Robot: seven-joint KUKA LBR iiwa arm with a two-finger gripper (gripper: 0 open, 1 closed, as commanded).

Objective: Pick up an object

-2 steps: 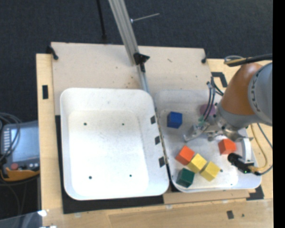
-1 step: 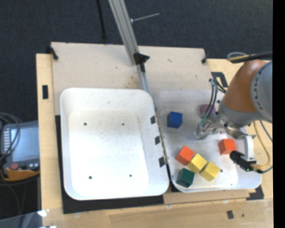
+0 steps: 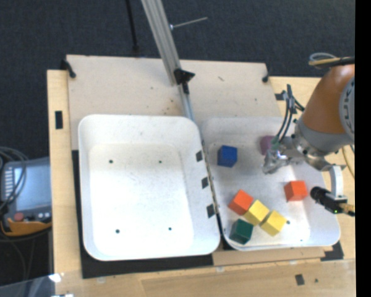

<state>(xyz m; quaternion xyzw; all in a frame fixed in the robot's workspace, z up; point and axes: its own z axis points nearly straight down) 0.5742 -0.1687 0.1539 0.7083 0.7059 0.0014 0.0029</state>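
The right bin (image 3: pixel 315 231) holds several small blocks. A blue cube (image 3: pixel 227 156) sits near its left wall. An orange cube (image 3: pixel 240 202), two yellow cubes (image 3: pixel 258 211) (image 3: pixel 272 222) and a green cube (image 3: pixel 241 231) cluster at the front. A second orange cube (image 3: pixel 295 190) lies alone toward the right. A purple block (image 3: pixel 267 143) is partly hidden behind the gripper. My gripper (image 3: pixel 273 163) hangs low over the bin's middle, just in front of the purple block and left of the lone orange cube. Nothing shows between its fingers.
The left bin (image 3: pixel 142 184) stands beside the right one, sharing a divider with black clips (image 3: pixel 205 181). A slanted aluminium post (image 3: pixel 164 36) rises behind the bins. A pendant box (image 3: pixel 25 193) with cables lies off the bench's left edge.
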